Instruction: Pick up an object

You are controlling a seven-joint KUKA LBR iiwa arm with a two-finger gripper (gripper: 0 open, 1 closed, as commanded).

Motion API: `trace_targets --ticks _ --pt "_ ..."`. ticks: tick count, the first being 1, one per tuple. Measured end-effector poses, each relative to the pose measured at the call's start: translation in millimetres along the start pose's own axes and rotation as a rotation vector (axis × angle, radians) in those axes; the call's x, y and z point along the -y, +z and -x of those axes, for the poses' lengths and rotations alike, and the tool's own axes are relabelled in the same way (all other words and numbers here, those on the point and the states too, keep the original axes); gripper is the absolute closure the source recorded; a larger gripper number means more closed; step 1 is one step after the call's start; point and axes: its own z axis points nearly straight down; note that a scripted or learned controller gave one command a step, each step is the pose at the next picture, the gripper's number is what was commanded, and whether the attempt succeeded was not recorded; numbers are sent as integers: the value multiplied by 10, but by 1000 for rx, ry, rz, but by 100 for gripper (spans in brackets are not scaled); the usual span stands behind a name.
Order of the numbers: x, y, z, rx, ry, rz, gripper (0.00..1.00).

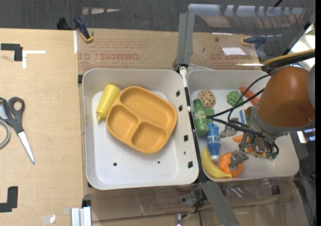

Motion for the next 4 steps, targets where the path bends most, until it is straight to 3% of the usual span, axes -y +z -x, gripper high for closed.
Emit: trace_targets --ticks 1,4 --pt "-45 60 -22 0 154 -4 0" --pt "-144 77 -25 1 154 0 0"
